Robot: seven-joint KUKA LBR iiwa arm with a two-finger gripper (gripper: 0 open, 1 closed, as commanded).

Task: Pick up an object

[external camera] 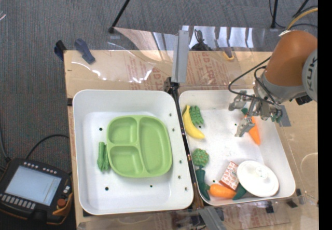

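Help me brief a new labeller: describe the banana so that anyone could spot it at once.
Look in the right-hand white bin, along its left wall near the top. The banana lies there, a curved yellow piece. It touches a bumpy green item on its right and is the one yellow thing in that bin.

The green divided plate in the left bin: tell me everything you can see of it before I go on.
The green divided plate is a light green, rounded-rectangle tray that looks like moulded plastic, with three compartments: two small ones on its left side and one long one on its right. All three hold nothing. It lies flat, right side up, slightly rotated, near the middle of the left bin. A small dark green bean-like toy lies right beside its left edge; contact cannot be told. The gripper is over the right bin, far from it.
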